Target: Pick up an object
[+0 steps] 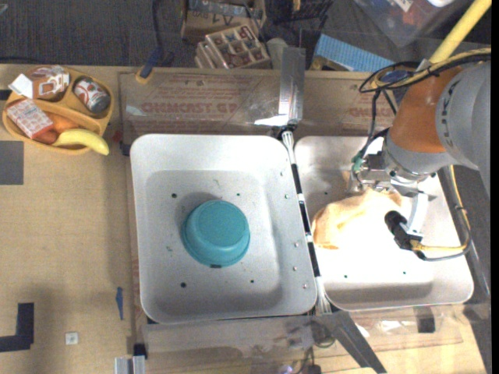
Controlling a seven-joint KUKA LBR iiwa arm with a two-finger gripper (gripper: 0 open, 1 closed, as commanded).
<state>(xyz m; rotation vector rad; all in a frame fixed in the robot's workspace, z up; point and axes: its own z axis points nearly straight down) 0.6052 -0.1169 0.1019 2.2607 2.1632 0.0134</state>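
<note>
Left bin: one teal bowl, upside down, near the middle of the floor.

Right bin: one pale orange cloth, crumpled, on the left part of the floor, close to the wall shared with the left bin.

Arm: enters from the right, over the right bin's far side.

Gripper: at the cloth's far right edge; jaw state cannot be told, nor any contact with the cloth.

Bench, far left: yellow tray with banana and small packets.
</note>
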